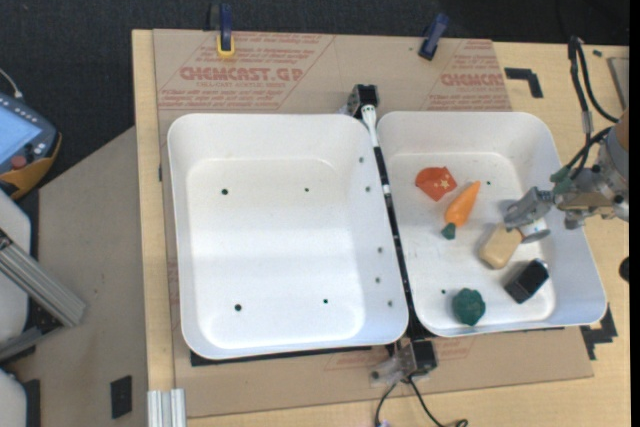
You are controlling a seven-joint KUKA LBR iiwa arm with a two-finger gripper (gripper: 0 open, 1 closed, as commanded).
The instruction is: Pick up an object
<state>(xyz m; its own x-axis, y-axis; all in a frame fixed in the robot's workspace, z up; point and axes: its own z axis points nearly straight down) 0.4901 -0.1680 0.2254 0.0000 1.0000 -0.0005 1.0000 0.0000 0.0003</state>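
- Bins sit side by side on the bench (pixel 300 65): the left bin (pixel 200 150) and the right bin (pixel 575 275), their inner rims touching along a dark seam.
- Five small things lie in the right bin, all within its middle and lower half.
- An orange-red block (pixel 435 182) lies nearest the seam, towards the far side.
- A toy carrot (pixel 461 205) lies just beside that block, tilted, its green end pointing towards the near-left.
- A tan block (pixel 498 246) lies right of the carrot's green end, close to the arm's tool.
- A black block (pixel 526 281) sits just below the tan one, near the right wall.
- A green lump (pixel 469 306) rests near the front wall, left of the black block.
- The gripper (pixel 527 218) reaches in over the right wall and hangs just above the tan block; I can't tell whether the jaws are apart or together, and nothing shows between them.
- Two blue clamps (pixel 224 20) pin the cardboard sheet at the far edge.
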